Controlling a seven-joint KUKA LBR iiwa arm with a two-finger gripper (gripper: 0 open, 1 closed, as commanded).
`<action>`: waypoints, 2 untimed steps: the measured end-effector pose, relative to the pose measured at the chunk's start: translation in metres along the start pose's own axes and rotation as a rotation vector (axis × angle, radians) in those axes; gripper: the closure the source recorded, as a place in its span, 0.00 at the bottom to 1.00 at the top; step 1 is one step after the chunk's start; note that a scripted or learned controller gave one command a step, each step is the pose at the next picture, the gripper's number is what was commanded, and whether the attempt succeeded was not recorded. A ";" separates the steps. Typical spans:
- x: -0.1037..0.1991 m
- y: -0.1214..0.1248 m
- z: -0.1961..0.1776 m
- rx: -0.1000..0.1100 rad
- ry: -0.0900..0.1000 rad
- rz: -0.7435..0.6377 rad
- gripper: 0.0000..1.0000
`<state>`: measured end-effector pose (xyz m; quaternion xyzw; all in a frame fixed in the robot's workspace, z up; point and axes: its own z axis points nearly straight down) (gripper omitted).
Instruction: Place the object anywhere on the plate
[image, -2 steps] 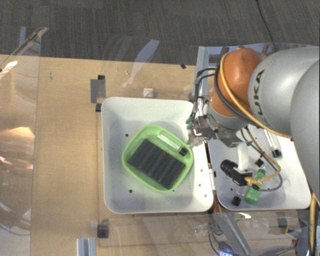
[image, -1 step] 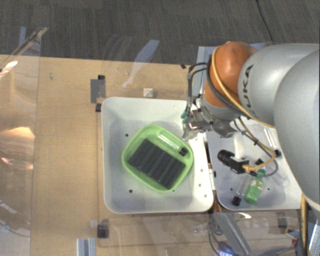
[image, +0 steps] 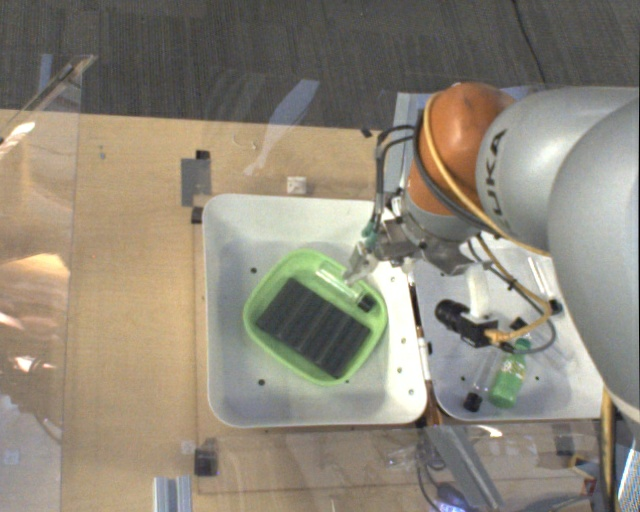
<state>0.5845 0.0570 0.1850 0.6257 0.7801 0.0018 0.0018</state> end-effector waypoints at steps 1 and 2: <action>-0.098 0.029 -0.001 -0.002 -0.002 -0.345 0.00; -0.158 0.053 -0.012 -0.001 -0.002 -0.299 0.00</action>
